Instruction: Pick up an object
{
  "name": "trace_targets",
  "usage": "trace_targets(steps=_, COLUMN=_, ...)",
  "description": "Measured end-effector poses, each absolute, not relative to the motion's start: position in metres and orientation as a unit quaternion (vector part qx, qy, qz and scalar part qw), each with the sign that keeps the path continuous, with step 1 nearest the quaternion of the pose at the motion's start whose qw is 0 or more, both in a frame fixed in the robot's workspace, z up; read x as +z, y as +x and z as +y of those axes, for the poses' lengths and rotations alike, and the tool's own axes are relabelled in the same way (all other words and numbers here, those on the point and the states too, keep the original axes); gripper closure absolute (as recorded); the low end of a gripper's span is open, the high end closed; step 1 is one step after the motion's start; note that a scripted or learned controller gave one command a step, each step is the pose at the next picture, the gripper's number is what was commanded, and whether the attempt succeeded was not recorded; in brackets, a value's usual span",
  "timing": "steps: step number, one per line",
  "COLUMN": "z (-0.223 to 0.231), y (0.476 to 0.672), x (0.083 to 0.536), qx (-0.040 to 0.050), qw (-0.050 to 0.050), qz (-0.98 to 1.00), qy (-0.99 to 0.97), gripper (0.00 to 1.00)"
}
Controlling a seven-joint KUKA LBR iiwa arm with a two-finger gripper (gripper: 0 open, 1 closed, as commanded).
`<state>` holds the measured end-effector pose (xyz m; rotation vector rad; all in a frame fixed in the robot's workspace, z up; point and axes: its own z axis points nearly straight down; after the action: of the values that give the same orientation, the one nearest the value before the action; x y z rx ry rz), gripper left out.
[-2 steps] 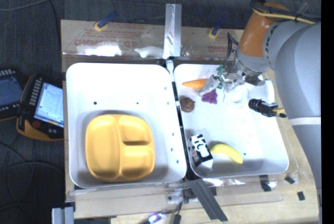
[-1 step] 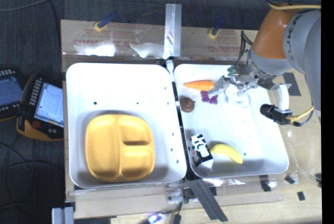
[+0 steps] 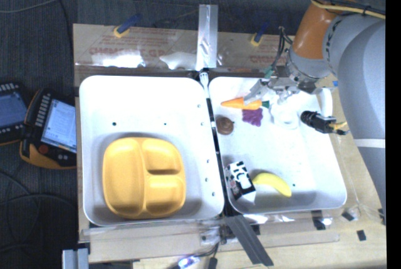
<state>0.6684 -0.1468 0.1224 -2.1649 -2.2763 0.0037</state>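
1. The arm (image 3: 351, 42), grey with an orange band, reaches in over the right bin's far right corner, wrist angled down toward the objects there.
2. The left bin (image 3: 113, 98) carries a yellow compartment tray (image 3: 144, 175) in its near half.
3. The right bin (image 3: 313, 161) holds the pickable objects, scattered loosely, which suits single grasps.
4. The gripper (image 3: 270, 87) hangs low at the far edge of the right bin, just beside the orange carrot (image 3: 235, 103) and purple object (image 3: 252, 116). Whether it is released or clenched cannot be told; nothing is seen held.
5. A banana (image 3: 272, 184) lies near the near edge, beside a black-and-white box (image 3: 240, 178) at the near left corner.
6. A brown round object (image 3: 225, 126) rests against the left wall.
7. The bench (image 3: 150, 48) sits on dark carpet; a teach pendant (image 3: 50, 130) lies on the floor left of the bins.
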Motion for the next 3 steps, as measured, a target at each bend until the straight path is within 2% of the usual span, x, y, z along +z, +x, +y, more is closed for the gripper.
trace_targets(steps=1, z=-0.152, y=0.655, x=0.091, qx=-0.0009, qw=-0.006, qz=-0.755, qy=-0.655, gripper=0.0)
trace_targets(steps=2, z=-0.112, y=0.663, x=0.109, qx=0.0028, qw=0.001, qz=-0.692, qy=-0.722, gripper=0.0)
trace_targets(steps=3, z=-0.156, y=0.666, x=0.087, qx=0.0054, qw=0.008, qz=-0.716, qy=-0.698, gripper=0.0)
